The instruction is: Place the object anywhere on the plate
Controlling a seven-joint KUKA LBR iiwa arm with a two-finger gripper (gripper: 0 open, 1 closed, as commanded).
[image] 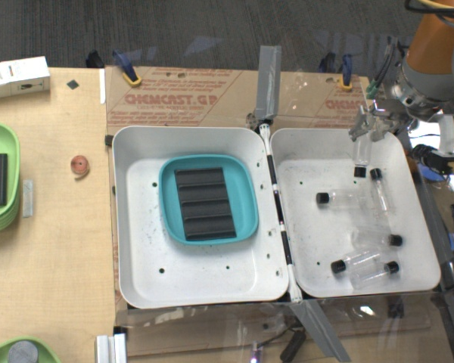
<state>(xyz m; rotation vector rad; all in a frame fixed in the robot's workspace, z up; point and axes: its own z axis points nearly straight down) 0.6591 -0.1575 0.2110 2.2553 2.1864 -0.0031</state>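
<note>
**Overhead, two white bins on a wooden counter**

Below dark grey carpet, the pale counter [53, 278] carries a cardboard sheet [181, 93] under both bins. The left bin [136, 263] holds a teal plate [246, 203] with a black ridged insert. The right bin [416, 278] holds several clear vials [363, 267] with black caps. The end effector [361, 148] hangs over that bin's far edge, gripping one upright vial [360, 157].

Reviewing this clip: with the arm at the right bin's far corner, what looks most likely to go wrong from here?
1. The vials are clear plastic against the white right bin, so a grasp may well miss or slip.
2. Several lie close together; closing on one might nudge its neighbours.
3. The teal plate sits in the left bin, so a loosely held vial could drop crossing the divider.
</note>
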